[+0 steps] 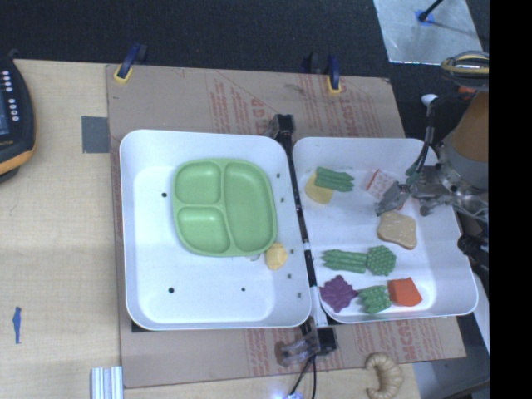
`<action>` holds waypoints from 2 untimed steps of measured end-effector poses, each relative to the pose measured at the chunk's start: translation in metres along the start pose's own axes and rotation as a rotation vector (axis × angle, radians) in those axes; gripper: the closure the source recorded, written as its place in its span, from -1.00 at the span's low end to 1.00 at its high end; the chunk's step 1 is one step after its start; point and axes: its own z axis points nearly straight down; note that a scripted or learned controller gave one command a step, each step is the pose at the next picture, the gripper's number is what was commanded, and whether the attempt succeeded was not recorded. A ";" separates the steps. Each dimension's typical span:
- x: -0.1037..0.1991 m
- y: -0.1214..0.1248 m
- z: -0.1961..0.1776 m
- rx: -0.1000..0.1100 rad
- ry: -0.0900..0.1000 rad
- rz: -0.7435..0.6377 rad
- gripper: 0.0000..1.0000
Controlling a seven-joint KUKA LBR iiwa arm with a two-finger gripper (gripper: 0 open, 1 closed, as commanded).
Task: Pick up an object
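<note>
My gripper [407,205] hangs over the right side of the right bin [449,302], reaching in from the right. Its fingers stand open, spread apart with nothing between them. Just below it lies a tan toast slice [397,232], close to the fingertips but apart from them. Also in this bin are a green bean bundle [334,179] beside a yellow piece [317,192], a small red-and-white packet [380,179], a broccoli stalk [362,261], purple grapes [337,291], a green vegetable [375,298] and an orange-red block [405,291].
The left bin [150,298] holds a green divided plate [224,207] with a small yellow object [276,257] at its lower right corner. A black divider clip [284,125] sits between the bins. A tan curled item [384,374] lies on the cardboard in front.
</note>
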 end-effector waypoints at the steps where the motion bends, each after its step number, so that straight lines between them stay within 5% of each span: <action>1: -0.025 -0.025 0.069 0.004 0.000 -0.003 -1.00; 2: 0.030 -0.015 0.066 0.001 0.002 -0.009 -1.00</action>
